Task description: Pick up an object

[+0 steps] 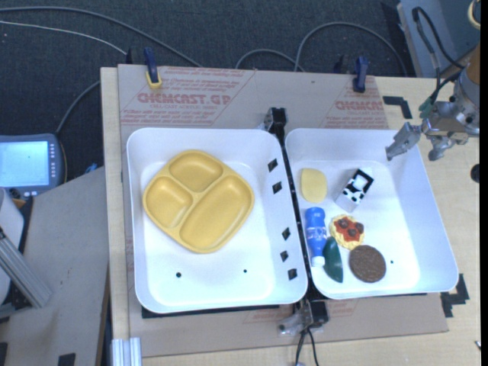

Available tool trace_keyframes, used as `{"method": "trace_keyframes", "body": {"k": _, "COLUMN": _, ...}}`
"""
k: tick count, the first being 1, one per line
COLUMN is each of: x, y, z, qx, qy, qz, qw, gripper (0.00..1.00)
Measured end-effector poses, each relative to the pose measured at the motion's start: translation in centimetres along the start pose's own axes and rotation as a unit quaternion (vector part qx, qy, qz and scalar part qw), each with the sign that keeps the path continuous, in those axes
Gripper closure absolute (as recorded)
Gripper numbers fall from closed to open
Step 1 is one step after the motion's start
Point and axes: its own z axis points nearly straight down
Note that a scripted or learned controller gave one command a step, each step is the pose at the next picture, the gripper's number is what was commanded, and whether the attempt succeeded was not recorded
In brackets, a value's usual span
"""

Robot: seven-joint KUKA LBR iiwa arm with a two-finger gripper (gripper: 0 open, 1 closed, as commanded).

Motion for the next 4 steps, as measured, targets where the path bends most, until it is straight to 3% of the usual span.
{"method": "trace_keyframes", "body": {"k": 1, "x": 0.1, "y": 0.2, "z": -0.8, "qx": -0.007, "qy": -0.001, "qz": -0.002, "qw": 1.0, "gripper": 0.0}}
{"method": "trace_keyframes", "body": {"k": 3, "x": 0.3, "y": -0.6, "z": 9.3, "qx": -0.003, "qy": 0.0, "qz": -0.001, "qw": 1.0, "gripper": 0.0}}
{"method": "trace_keyframes", "body": {"k": 4, "x": 0.4, "y": -0.1, "z": 14.8, "qx": -0.009, "qy": 0.002, "qz": -0.002, "qw": 1.0, "gripper": 0.0}}
